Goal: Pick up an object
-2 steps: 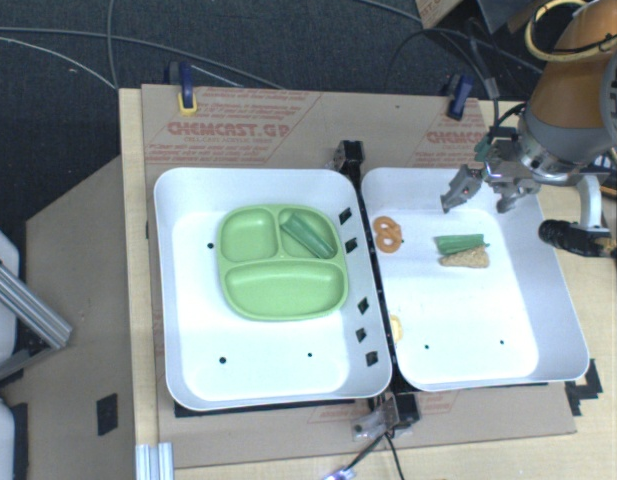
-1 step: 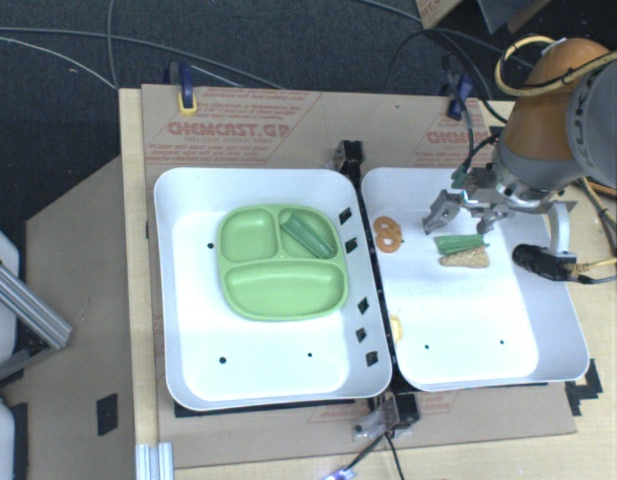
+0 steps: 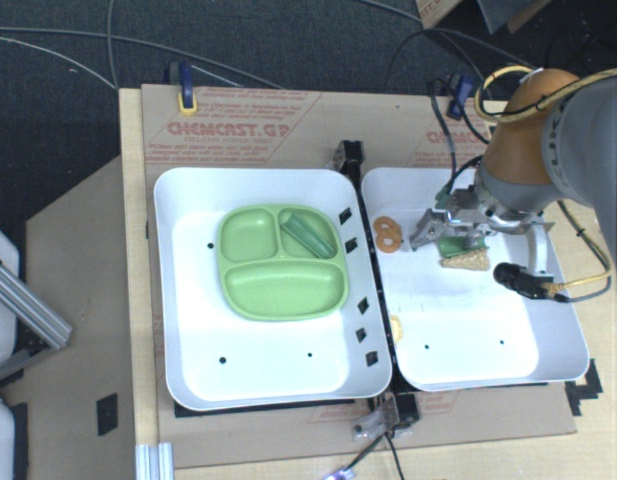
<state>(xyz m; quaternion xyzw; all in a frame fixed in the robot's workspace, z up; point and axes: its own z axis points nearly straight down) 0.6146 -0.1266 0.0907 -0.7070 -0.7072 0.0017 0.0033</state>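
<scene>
A small tan block (image 3: 465, 259), rough like a sponge or a bit of bread, lies in the right bin (image 3: 468, 353), toward its upper middle, and it looks like the likeliest thing to pick. The gripper (image 3: 450, 226) hangs directly over it, with something green showing between its metal parts, and whether it is released or clenched I cannot tell from this slant.

A grab here could fail: the block lies low and flat, so the gripper may close above it or push it sideways over the smooth floor. A small orange ring (image 3: 388, 234) sits near, to the left, and could get knocked.

The left bin (image 3: 193, 368) holds a green plate (image 3: 282, 293) with 3 sections, and a darker green piece (image 3: 310, 234) rests in its upper right section. Both bins stand on a brown board (image 3: 278, 118), with dark carpet and loose cables around it.
</scene>
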